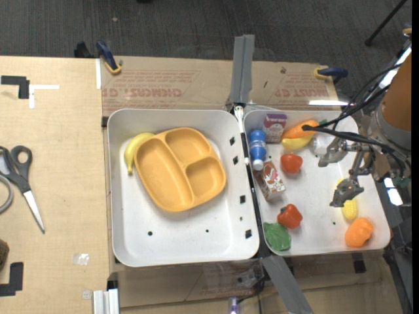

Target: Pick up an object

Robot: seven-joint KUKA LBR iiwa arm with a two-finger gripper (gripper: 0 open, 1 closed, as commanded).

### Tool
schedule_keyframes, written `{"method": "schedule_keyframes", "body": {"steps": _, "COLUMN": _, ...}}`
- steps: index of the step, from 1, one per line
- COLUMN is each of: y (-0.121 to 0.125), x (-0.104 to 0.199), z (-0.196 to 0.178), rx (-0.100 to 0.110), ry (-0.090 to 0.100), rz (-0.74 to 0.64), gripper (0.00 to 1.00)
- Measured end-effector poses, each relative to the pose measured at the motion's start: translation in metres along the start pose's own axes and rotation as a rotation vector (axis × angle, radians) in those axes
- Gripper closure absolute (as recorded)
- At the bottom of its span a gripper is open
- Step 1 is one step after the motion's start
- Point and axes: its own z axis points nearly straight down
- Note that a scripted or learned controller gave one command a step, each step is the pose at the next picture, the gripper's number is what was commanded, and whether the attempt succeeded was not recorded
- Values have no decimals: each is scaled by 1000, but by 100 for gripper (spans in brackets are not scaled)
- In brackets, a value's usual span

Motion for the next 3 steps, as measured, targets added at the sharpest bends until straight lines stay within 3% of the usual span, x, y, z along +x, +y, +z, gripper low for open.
{"method": "schedule_keyframes", "body": {"steps": 1, "y": 19, "x": -33, "z": 143, "rx": 2, "ry": -11, "rz": 50, "gripper": 0}}
{"method": "schedule_keyframes", "body": {"steps": 2, "y": 18, "x": -131, "z": 171, "rx": 1, "ry": -4, "rz": -9, "gripper": 0}}
{"method": "schedule_keyframes", "body": {"steps": 3, "y": 19, "x": -132, "z": 160, "rx": 2, "ry": -10, "rz": -12, "gripper": 100}}
